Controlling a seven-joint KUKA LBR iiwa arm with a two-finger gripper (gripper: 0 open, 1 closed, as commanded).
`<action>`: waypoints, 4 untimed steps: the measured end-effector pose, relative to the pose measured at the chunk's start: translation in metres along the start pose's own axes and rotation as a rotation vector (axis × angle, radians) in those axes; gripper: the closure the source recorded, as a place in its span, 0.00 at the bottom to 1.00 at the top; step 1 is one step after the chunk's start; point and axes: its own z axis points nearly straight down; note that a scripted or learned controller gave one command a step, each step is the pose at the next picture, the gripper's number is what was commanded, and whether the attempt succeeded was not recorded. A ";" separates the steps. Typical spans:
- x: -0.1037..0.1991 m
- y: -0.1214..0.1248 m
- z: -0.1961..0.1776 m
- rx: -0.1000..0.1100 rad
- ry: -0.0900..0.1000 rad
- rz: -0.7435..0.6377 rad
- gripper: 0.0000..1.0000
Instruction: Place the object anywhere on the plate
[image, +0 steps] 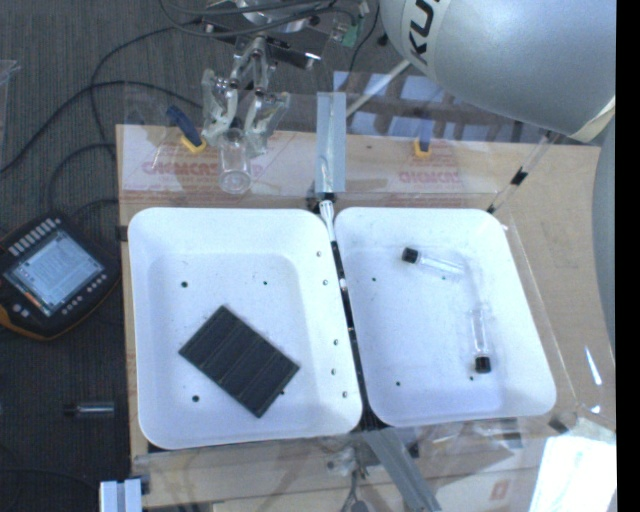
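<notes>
White bins (150, 330): dark ribbed plate (240, 360) left, two capped tubes (435, 261) right; fingers (240, 108) grip indiscernible.

Single camera sat fixed above bench (560, 260), looked down at slant. Both white bins took centre: left bin (160, 290), right bin (520, 380). Arm (510, 50) loomed large, near lens, top right. Floor and teach pendant (50, 275) showed at left edge.

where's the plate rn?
The dark plate lies flat in the left bin, toward its front, tilted diagonally; two vials lie in the right bin.
</notes>
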 end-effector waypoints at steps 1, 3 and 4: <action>-0.002 -0.001 -0.007 -0.005 -0.006 0.002 1.00; -0.005 -0.004 -0.021 -0.014 -0.018 0.008 1.00; -0.006 -0.005 -0.028 -0.018 -0.025 0.010 1.00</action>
